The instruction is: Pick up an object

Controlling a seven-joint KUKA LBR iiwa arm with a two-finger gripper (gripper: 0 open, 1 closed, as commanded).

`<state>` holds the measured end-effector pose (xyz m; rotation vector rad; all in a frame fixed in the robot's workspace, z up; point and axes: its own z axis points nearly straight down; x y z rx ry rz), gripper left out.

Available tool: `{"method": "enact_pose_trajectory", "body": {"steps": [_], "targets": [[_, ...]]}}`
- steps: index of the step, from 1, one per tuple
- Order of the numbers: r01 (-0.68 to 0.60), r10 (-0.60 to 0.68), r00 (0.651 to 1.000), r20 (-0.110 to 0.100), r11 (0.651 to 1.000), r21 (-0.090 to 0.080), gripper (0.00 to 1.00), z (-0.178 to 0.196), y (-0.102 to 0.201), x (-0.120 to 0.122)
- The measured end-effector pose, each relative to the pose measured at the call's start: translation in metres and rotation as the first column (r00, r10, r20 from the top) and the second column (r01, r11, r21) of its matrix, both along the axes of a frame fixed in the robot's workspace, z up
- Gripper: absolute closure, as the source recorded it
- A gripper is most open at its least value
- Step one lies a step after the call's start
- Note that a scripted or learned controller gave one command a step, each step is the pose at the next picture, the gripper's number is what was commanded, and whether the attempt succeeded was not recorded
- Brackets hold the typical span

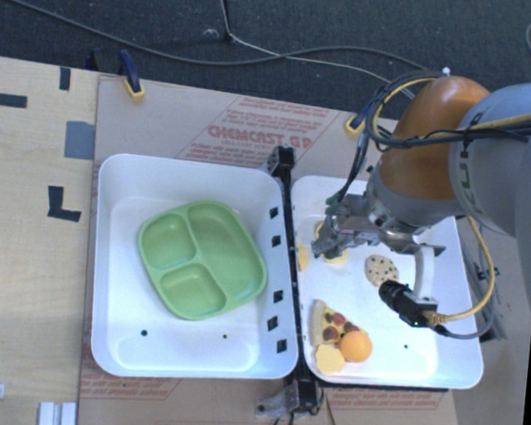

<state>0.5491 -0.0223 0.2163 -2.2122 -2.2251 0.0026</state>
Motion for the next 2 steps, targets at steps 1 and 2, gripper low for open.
{"method": "enact_pose_trajectory", "body": {"steps": [1,2], "targets": [[-0.001,0.001,1.000,0.000,1.000,0.000,1.00,-0.007,0.058,-0.013],[0.000,0.000,1.000,0.001,1.000,0.000,1.00,-0.010,0.105,-0.024]]}}
